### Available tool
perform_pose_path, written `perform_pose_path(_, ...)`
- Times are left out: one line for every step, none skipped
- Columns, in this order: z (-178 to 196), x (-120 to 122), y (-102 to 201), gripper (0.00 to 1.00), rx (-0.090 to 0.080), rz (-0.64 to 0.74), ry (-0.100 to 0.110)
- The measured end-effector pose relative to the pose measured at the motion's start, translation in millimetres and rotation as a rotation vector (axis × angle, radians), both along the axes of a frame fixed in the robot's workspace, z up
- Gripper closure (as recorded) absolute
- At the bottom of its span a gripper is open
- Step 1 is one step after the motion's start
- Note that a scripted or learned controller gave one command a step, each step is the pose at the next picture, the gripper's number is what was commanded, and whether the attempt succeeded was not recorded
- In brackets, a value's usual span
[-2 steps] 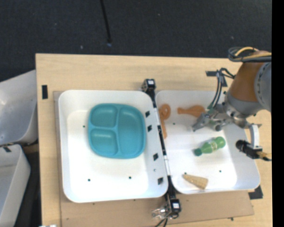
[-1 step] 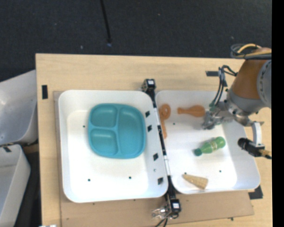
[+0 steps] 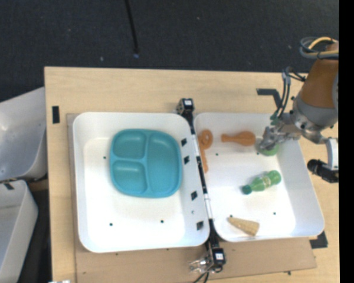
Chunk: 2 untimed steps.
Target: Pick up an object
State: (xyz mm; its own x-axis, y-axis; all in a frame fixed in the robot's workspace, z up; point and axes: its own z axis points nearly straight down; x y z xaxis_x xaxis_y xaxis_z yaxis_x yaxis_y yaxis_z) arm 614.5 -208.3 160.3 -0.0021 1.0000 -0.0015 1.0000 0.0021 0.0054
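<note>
My gripper [image 3: 269, 141] reaches in from the right and hangs low over the far right part of the right bin [image 3: 295, 214]. A small pale green object [image 3: 269, 151] shows just under its tip; whether they touch is unclear. An orange-tan piece [image 3: 238, 138] lies just left of the gripper. A green bottle [image 3: 263, 181] lies on its side in the middle of the bin. A tan cone [image 3: 243, 225] rests near the front wall. An orange spoon-like piece [image 3: 205, 146] lies along the left wall.
The left bin [image 3: 94, 217] holds a teal divided plate [image 3: 146, 162]. A black-clipped divider [image 3: 197, 175] runs between the bins. White containers [image 3: 12, 140] stand off the bench's left edge. The grey arm with its orange band [image 3: 320, 87] rises at the right.
</note>
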Motion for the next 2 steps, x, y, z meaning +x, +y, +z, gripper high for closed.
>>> perform_pose_path(63.7, -1.2, 2.7, 1.00, 0.000, 0.001, -0.002)
perform_pose_path(120.0, -10.2, 0.8, 1.00, -0.001, 0.001, -0.002)
